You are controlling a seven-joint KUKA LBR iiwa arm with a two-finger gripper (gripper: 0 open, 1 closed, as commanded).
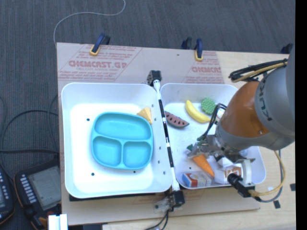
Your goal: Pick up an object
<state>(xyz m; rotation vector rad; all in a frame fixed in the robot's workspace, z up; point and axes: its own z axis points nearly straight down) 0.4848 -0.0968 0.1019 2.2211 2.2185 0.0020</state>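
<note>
My hand (207, 150) is low in the right bin (178, 96), just above the toy carrot (203, 164) at its 6 o'clock, and I cannot tell if it is open.

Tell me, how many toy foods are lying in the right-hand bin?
5: a banana, a green piece, a watermelon slice, a carrot, and a small carton. The arm may hide more.
</note>
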